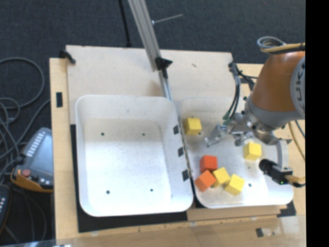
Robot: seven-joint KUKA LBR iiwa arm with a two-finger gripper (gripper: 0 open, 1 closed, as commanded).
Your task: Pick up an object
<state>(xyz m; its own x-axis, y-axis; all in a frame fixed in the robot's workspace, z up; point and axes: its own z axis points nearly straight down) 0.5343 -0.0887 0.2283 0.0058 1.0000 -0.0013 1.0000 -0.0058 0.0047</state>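
Arm [277,89] low, tool [221,135] leftward

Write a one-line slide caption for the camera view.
KUKA arm reaches from the right over the right bin, which holds four yellow and two orange-red blocks; the left bin sits beside it.

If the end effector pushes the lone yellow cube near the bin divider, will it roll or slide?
The yellow cube looks rigid with flat faces, so it would probably slide, not roll. It sits apart from the other blocks, so nothing should jam it. It seems small and likely light.
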